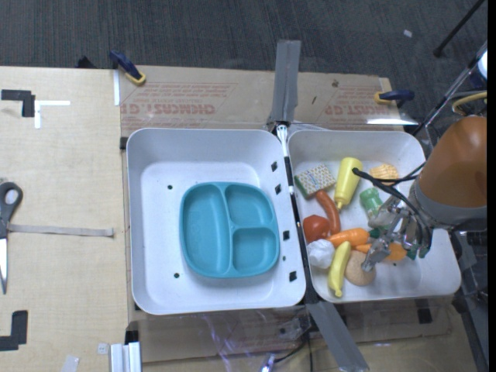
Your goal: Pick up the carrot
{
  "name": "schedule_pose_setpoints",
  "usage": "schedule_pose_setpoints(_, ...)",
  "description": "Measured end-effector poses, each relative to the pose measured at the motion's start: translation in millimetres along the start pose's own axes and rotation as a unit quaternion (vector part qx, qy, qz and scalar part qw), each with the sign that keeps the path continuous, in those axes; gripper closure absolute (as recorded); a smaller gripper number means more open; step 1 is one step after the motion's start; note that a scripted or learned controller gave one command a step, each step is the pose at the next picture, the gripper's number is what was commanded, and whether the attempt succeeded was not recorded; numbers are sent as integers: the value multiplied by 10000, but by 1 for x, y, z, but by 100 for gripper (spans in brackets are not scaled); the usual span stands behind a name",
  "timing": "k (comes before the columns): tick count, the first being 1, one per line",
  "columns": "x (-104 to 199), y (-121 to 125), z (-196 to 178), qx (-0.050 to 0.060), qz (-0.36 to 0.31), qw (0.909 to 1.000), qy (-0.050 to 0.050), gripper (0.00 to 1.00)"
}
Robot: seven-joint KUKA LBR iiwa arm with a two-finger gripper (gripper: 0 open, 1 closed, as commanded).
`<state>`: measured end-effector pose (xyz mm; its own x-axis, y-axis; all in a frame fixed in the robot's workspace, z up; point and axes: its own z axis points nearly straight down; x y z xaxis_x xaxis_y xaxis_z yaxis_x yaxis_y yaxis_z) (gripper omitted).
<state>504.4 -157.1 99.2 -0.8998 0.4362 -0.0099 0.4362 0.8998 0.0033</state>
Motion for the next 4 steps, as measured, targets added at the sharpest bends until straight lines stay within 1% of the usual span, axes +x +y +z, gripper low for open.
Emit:
schedule_pose_setpoints(1, -2, 1, -10, -2, -18, 10000, -22, 100)
schedule_pose_setpoints(2, 28, 18, -4, -4, -250, 9996, -112, 100)
schedule_pose_setpoints(3, 68, 86, -93, 6, -847, 9964, 30, 100)
schedule_pose_setpoints(4, 10, -38, 7, -1, -3114, 9503, 38, 100)
